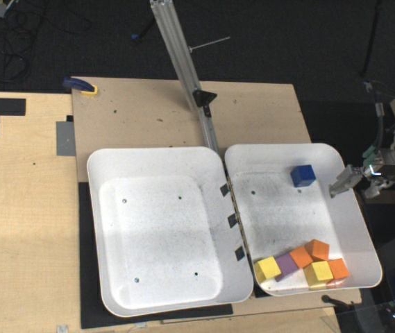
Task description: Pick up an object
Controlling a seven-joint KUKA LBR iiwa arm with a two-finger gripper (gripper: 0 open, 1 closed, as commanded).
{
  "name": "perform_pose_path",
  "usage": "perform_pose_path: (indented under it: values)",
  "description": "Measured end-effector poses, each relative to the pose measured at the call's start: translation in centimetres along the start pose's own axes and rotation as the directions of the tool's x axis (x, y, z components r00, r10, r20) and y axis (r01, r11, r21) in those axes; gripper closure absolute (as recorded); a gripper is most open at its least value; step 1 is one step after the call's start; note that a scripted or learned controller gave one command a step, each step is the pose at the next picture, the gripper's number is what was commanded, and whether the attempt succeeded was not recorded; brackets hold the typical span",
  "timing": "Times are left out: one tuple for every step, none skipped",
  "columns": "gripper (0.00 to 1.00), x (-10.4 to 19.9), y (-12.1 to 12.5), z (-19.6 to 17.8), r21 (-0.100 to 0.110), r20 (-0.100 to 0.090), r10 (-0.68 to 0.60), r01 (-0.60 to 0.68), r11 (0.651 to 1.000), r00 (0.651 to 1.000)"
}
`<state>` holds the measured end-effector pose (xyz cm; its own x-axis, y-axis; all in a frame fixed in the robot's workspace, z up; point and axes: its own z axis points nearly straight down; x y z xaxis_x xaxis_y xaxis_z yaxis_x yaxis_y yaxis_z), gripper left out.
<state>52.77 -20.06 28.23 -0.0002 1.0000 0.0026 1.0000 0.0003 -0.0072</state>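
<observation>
**Coloured blocks wait while the gripper stands at the bin's edge**

Orange, yellow and purple blocks (301, 262) lie crowded in the near corner of the right bin (353, 245), probably because it slopes there. Farther back, a blue cube (303, 175) sits alone, easier to grasp. The gripper (346, 181) hovers beside the rim; its finger state I cannot tell.

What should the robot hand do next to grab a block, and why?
Probably slide left over the blue block. The hand sits at the right bin's edge beside it, and that block lies alone, apart from the crowded yellow, orange and purple blocks.
</observation>
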Motion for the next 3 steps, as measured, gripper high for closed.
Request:
perform_pose_path:
  values:
    - [0.00, 0.0, 0.1, -0.2, -0.004, 0.001, 0.001, -0.001, 1.000, 1.000]
    - [0.00, 0.7, 0.1, 4.4, 0.000, 0.000, 0.000, 0.000, 1.000, 1.000]
    - [0.00, 1.0, -0.3, 8.8, 0.000, 0.000, 0.001, -0.001, 1.000, 1.000]
